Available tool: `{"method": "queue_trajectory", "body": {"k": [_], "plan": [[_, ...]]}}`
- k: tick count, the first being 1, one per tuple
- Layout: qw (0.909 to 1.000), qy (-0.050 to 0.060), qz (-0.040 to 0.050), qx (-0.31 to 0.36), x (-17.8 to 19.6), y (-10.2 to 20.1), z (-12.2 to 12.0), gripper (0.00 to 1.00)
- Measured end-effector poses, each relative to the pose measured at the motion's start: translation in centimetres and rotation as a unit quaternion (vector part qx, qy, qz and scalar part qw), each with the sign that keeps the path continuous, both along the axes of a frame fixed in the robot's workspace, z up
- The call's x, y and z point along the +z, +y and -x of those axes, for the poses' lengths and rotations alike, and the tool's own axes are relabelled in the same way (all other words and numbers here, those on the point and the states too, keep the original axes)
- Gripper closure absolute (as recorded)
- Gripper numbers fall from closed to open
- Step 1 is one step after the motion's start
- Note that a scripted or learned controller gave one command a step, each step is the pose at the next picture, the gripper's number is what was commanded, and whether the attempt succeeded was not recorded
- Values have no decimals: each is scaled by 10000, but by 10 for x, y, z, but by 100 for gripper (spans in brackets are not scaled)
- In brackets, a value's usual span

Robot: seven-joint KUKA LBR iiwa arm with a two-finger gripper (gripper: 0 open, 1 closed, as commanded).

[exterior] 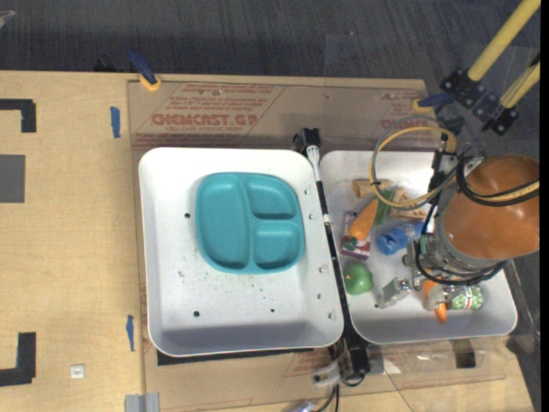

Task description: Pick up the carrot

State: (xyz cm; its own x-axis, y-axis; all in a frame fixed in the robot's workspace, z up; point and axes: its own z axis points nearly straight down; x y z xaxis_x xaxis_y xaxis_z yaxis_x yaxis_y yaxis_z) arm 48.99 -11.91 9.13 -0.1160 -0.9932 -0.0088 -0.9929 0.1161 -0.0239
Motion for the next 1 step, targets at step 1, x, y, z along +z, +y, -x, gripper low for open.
{"method": "queue_trajectory", "body": {"k": [1], "plan": [[9947,39,29,1024,-2,-68,4,0]]}}
